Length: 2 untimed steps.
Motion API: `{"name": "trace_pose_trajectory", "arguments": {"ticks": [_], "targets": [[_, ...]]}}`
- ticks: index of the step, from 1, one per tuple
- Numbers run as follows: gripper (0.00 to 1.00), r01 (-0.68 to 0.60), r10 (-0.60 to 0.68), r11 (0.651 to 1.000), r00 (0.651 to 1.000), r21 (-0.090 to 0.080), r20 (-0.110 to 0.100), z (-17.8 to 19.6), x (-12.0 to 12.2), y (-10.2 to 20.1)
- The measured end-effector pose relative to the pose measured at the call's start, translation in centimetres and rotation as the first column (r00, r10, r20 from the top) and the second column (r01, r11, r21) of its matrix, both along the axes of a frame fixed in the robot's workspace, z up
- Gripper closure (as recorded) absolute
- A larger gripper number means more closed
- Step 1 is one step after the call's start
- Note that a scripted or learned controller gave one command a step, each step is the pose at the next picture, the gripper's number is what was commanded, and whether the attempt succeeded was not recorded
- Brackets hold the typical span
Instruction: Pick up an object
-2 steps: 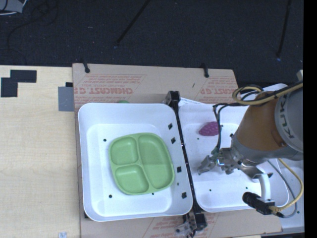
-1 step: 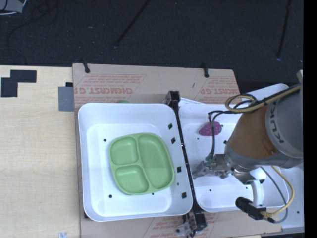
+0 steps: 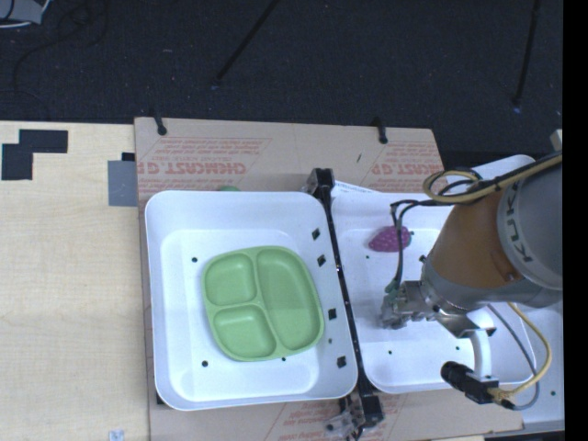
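A small purple object lies near the back of the right bin. My gripper is down inside that bin, in front of the purple object and apart from it, under the grey and orange arm. A green three-compartment plate rests in the middle of the left bin.
A black divider rail runs between the two bins. Cables loop from the arm over the right bin's right side. Brown cardboard lies behind the bins, and the wooden bench spreads to the left.
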State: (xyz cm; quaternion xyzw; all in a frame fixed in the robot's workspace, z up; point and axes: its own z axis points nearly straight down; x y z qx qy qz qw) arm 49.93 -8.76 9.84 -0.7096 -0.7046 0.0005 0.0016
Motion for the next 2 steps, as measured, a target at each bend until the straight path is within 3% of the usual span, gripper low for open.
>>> {"name": "trace_pose_trajectory", "arguments": {"ticks": [2], "targets": [[1.00, -0.007, 0.007, 1.000, 1.000, -0.001, 0.003, 10.2, 0.5, 0.1]]}}
